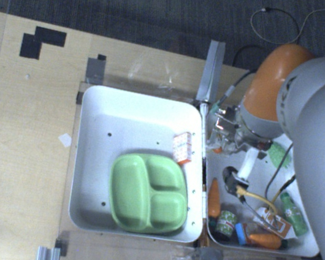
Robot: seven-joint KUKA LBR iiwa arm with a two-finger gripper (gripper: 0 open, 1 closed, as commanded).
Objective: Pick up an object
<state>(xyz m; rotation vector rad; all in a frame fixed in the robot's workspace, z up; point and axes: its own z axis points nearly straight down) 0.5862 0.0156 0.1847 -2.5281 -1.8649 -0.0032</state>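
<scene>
The grey arm (323,117) reaches in from the right, its orange band (276,78) above the far end of the right bin (306,248). The claw (223,134) hangs over that bin's far left corner, close to the wall it shares with the left bin (94,145); from this angle I cannot tell whether it is open or closed, and nothing can be seen in its grip. The things to pick from lie in both bins. In the left bin a green divided tray (148,192) sits toward the near right corner, and a small red and white packet (182,146) lies just beyond it, against the right wall. In the right bin a carrot (215,199) lies along the left wall, a green can (226,223) sits just beside its near end, and a second carrot (264,240) lies along the near wall. A green bottle (293,213) lies partly under the arm. Both bins rest on the pale wooden surface (25,133).
</scene>
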